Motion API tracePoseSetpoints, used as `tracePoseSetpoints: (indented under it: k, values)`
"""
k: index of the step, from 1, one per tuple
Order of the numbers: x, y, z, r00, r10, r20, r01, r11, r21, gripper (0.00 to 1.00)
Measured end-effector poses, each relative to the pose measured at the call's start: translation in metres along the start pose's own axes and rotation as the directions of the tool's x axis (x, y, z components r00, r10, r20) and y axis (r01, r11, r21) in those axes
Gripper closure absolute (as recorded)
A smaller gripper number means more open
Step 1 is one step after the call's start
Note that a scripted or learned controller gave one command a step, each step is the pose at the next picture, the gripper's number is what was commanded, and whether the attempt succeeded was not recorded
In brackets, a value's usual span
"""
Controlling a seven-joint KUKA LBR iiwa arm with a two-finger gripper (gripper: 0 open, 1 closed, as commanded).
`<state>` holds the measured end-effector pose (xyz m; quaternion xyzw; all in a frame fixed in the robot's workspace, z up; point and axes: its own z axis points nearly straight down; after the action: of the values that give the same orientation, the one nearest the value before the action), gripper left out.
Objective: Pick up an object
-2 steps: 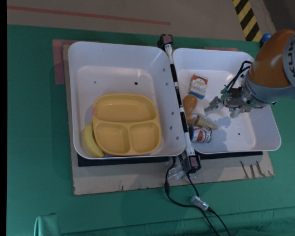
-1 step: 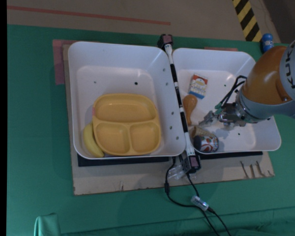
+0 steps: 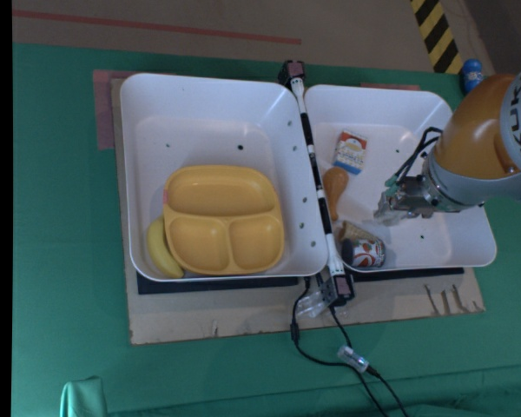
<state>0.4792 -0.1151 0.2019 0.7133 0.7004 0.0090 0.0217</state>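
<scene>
Objects lying in the right bin [image 3: 469,252]: drumstick [image 3: 335,186], small box [image 3: 351,151], can [image 3: 363,253], gripper [image 3: 389,214] poised just right of the drumstick, finger state not discernible.

A robotics lab or industrial test cell is showing here: yellow-and-black hazard tape [image 3: 432,17] is marking the floor, and a green mat [image 3: 61,233] is covering the surface under cabled white bins [image 3: 208,102].

One fixed camera is looking down at a slant from above the bench [image 3: 69,233], taking in both white bins [image 3: 208,102] fully, from moderate distance.
</scene>
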Motion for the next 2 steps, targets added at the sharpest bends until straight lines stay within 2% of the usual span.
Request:
tracePoseSetpoints:
  k: [1, 2]
  values:
    - [-0.0023, 0.0024, -0.0129, 1.0, 0.007, 0.003, -0.007, 1.0, -0.01, 1.0]
    - [-0.0023, 0.0023, -0.0129, 1.0, 0.007, 0.003, -0.007, 1.0, -0.009, 0.0]
